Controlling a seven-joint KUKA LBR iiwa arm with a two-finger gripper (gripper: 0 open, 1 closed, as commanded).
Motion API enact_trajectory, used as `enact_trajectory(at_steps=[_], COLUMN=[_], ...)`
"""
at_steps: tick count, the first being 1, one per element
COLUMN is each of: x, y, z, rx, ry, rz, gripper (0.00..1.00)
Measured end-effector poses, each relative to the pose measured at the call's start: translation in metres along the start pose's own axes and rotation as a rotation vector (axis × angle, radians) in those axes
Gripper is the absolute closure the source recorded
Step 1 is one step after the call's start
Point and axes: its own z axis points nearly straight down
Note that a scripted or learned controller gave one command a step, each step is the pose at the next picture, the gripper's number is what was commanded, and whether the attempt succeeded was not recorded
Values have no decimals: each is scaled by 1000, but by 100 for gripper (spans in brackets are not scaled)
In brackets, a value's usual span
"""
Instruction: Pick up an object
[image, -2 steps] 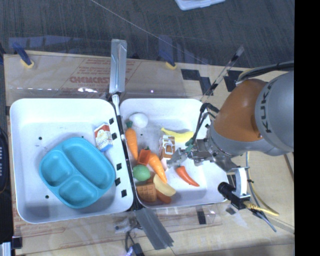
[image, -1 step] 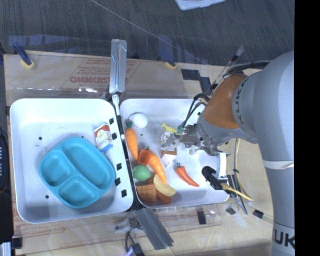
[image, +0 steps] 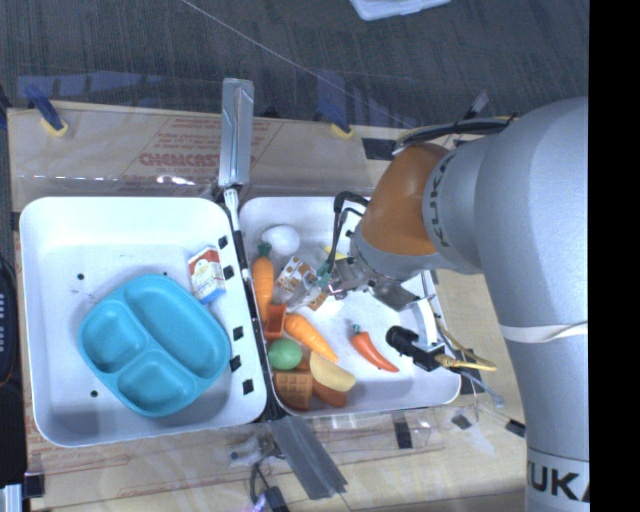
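The hand (image: 335, 282) is reaching into the right bin (image: 400, 395), touching a crinkled clear packet (image: 297, 278); whether it is apart or together I cannot tell. Just beside that packet, 2 carrots (image: 263, 280) and a white egg (image: 281, 240) are lying.

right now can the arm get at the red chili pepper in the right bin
Probably yes. The red chili pepper lies alone on bare bin floor with nothing on top of it, and the gripper sits just up-left of it inside the same right bin.
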Motion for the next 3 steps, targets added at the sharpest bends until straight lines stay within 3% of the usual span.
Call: enact_trajectory(at_steps=[1, 2, 3], x=[-1, -14, 68], y=[-1, 69, 16], z=[-10, 3, -101], rx=[2, 79, -4], ry=[0, 14, -1], rz=[-3, 252, 127], gripper=[100, 100, 100])
